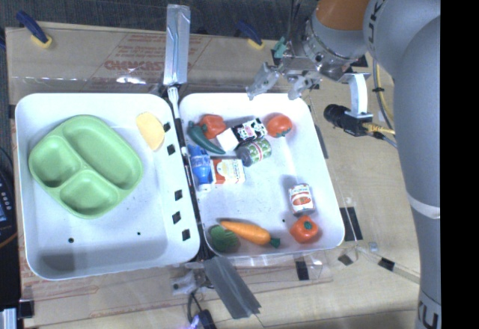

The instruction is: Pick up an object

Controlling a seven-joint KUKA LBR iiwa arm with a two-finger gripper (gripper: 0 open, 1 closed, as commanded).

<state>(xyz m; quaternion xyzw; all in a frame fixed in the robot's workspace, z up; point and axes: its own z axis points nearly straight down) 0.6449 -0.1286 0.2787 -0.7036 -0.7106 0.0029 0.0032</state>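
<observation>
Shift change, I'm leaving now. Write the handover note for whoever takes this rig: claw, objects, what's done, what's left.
Claw: open, holding nothing, above the far rim of the right bin.
Right bin: tomato at the far side nearest the claw; black-and-white carton, dark can, blue bottle and other small packages clustered far-left; red-labelled can, second tomato and carrot toward the near edge.
Left bin: green divided plate, yellow piece beside it.
Done: nothing picked.
Left: lower the claw, grasp one object, lift it.
</observation>
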